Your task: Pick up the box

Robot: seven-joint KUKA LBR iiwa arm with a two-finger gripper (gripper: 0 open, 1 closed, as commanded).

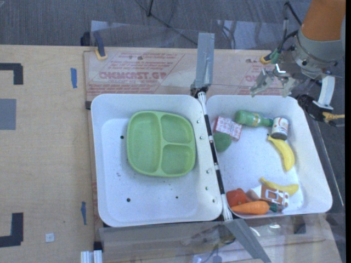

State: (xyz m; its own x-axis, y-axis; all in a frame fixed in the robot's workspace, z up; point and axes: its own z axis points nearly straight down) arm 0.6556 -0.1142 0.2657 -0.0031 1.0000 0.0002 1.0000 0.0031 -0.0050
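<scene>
Camera view, from where I sit: at left centre the left bin (104, 163) carries a green divided plate (161, 143); right of the divider, in the upper left of the right bin (315, 158), I see the box (227, 128), small, red and white, lying flat and leaning partly on a green object (222, 141); its long axis seems to run from upper left to lower right; further right lie a green bottle (251, 118), a can (279, 128) and a banana (284, 152); at upper right the gripper (272, 82) hangs above the bin's far rim, fingers spread, nothing between them; I'd travel left, turn the fingers across the short sides, then descend squarely.
</scene>
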